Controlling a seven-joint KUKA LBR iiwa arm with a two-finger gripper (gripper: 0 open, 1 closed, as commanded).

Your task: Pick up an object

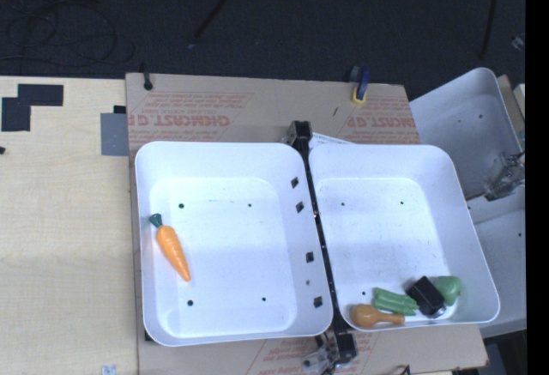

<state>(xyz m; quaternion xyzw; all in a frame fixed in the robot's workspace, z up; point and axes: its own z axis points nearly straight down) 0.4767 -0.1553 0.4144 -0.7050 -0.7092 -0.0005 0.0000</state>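
An orange toy carrot (172, 251) with a green top lies near the left wall of the left bin (219, 160). The right bin (386, 163) holds a small cluster in its near right corner. There a black block (426, 296) sits between a green pod-like piece (394, 301) and a rounder green piece (448, 286). A tan-orange pear-shaped toy (375, 317) rests against the front wall next to them.
Both bins sit on a cardboard sheet (257, 111) on the wooden bench. Black clips (299, 135) join the bins along the middle. A blue and yellow clamp (360, 87) stands at the back edge. A grey metal plate (467, 120) rises at the right.
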